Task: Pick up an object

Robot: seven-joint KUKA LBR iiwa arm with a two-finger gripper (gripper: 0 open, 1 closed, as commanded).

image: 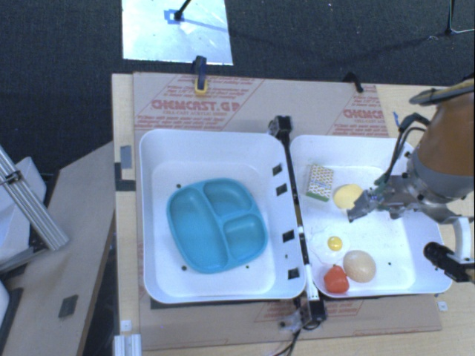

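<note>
Dark carpet surrounds a cardboard-topped bench with two white bins. We take the right bin (pixel 401 158) as landmark: inside it lie a patterned packet (pixel 320 182) near the top left, a yellow lemon-like piece (pixel 346 196) beside it, a fried egg (pixel 332 243), a beige egg (pixel 359 265) and a red piece (pixel 336 279) at the bottom. Beyond its left wall, a blue tray (pixel 217 225). We judge the gripper (pixel 359 209) in approach, just beside the lemon; whether it is open or closed we cannot tell. Next: descend, close.
</note>
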